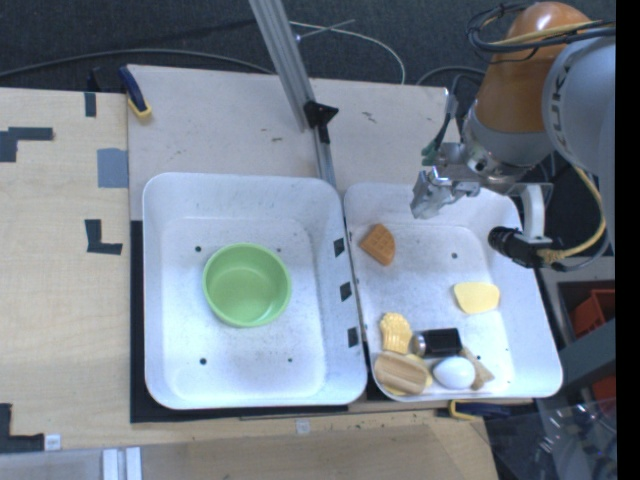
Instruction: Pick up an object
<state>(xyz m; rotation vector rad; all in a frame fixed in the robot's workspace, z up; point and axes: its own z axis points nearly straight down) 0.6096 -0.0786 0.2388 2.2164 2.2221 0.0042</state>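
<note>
Two shallow white bins sit side by side on a pale bench. Right bin (520, 363): gripper (432, 196) near its far edge, nothing visibly held; its opening is hard to judge. Nothing picked yet. Orange piece (377, 243) lies just beside it, with bare floor around; other items crowd the near edge. Left bin (165, 268) holds a green bowl (246, 285).

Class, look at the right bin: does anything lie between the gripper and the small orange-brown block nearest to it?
Nothing visible does. The gripper hangs over the far edge of the right white bin, and the small orange-brown block lies just left of and nearer than it, with bare bin floor between. The other items sit clustered at the near end.
</note>
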